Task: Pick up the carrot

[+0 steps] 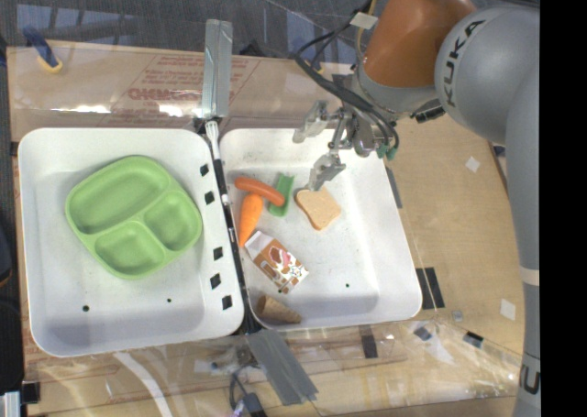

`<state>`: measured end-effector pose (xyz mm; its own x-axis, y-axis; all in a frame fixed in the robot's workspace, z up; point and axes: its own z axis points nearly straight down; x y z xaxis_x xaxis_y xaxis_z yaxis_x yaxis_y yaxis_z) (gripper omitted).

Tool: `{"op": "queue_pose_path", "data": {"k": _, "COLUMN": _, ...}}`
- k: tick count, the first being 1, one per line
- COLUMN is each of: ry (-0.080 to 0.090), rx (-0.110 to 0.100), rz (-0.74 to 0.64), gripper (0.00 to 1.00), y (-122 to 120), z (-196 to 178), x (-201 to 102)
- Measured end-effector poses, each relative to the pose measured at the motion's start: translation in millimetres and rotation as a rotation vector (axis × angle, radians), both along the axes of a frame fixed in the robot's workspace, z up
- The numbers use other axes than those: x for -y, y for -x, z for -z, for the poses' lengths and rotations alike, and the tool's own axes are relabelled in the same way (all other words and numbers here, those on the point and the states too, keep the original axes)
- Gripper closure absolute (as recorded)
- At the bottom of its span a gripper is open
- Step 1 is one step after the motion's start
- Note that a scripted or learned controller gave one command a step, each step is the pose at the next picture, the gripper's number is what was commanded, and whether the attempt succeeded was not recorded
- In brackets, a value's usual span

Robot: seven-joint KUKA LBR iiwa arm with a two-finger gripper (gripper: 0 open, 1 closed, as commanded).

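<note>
Near edge of the worktop [459, 351]: clear plastic sheeting over brown board, a strip of grey tape [280, 365] running under the seam between the two bins, a few small dark tape marks to the right.

Right bin [367, 287], near corner: a brown cone-shaped piece [275, 310] lying against the front wall by the seam. Just beyond it, a small printed packet [278, 262], brown and white, lying flat and turned at an angle.

Carrot [249, 215]: orange, in the right bin close to the left wall, pointed end toward the near side, thick end away. Its thick end touches or nearly touches a red-orange sausage-shaped piece [260, 190] lying crosswise just beyond it. A small green block [281, 195] sits against the sausage's right end. To the right of these, apart from the carrot, a slice of toast [318, 208], tan with a darker crust, flat on the bin floor.

Left bin [55, 314]: a light green divided plate [134, 214] with three compartments, roughly mid-bin.

Tool [330, 145]: over the far part of the right bin, above and just beyond the toast, well apart from the carrot. Metal fingers [324, 172] hang down with a gap between them, spread apart, with nothing between them. Lowest fingertip sits just above the toast's far edge; contact cannot be judged.

Beyond: orange band [408, 35] and grey arm [500, 67] entering from the right, black cables [321, 44] looping at the wrist. A grey metal bar [215, 67] stands at the far end of the seam.
</note>
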<state>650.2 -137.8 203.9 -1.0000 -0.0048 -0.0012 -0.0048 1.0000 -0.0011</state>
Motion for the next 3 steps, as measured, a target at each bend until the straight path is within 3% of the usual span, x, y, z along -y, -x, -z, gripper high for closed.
{"op": "queue_pose_path", "data": {"k": 1, "ry": -0.003, "rx": -0.009, "rz": 0.170, "gripper": 0.00, "y": -5, "z": 115, "x": -34}}
{"op": "queue_pose_path", "data": {"k": 2, "ry": 0.000, "rx": 0.003, "rz": 0.162, "gripper": 1.00, "y": -9, "z": 98, "x": -34}}
{"op": "queue_pose_path", "data": {"k": 3, "ry": 0.002, "rx": -0.002, "rz": 0.571, "gripper": 1.00, "y": 11, "z": 111, "x": -41}}
